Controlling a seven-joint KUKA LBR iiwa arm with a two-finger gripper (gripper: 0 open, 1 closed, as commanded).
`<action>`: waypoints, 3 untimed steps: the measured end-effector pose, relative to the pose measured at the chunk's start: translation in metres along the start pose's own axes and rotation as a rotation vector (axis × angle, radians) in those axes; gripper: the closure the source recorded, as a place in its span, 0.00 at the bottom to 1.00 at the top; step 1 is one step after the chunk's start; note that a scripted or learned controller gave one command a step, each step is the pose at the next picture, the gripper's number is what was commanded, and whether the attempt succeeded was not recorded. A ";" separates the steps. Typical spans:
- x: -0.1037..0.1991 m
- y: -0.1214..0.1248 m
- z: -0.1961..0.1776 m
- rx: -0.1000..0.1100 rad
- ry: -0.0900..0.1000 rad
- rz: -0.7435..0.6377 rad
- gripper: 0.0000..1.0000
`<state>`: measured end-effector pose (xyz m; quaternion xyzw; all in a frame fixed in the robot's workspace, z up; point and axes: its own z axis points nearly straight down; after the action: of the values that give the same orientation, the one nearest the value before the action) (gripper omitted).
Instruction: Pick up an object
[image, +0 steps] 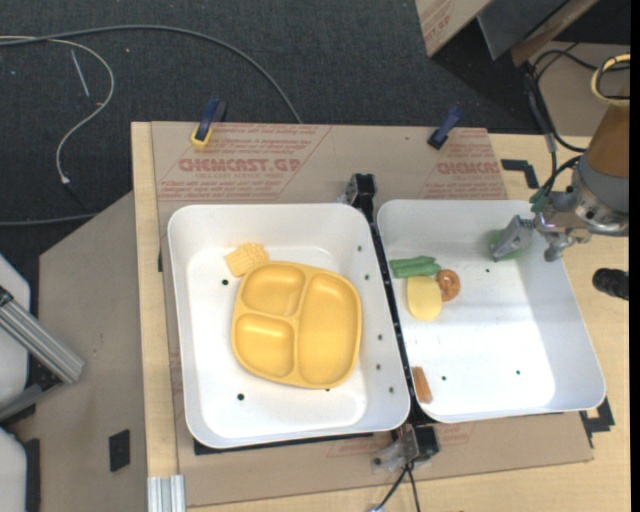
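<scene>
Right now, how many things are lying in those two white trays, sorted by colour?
Yellow: 3, the divided plate, the small waffle-like piece and the yellow lump
Green: 1, the green stick
Orange: 2, the round orange piece and the small orange piece
Total: 6

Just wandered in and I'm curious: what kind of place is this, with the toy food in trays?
Probably a robotics lab bench set up for grasping trials. A robot arm reaches over two white bins clamped on a board, toy items such as a yellow divided plate lie in them, and loose cables trail across the carpet.
</scene>
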<state>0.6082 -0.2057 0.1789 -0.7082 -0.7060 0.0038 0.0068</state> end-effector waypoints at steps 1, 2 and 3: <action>0.001 0.003 -0.009 -0.014 -0.003 -0.004 0.00; 0.006 0.012 0.041 -0.010 -0.002 -0.005 0.00; 0.007 0.012 0.094 -0.008 -0.002 -0.005 0.00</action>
<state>0.6190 -0.1985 0.0851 -0.7065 -0.7077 0.0015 0.0033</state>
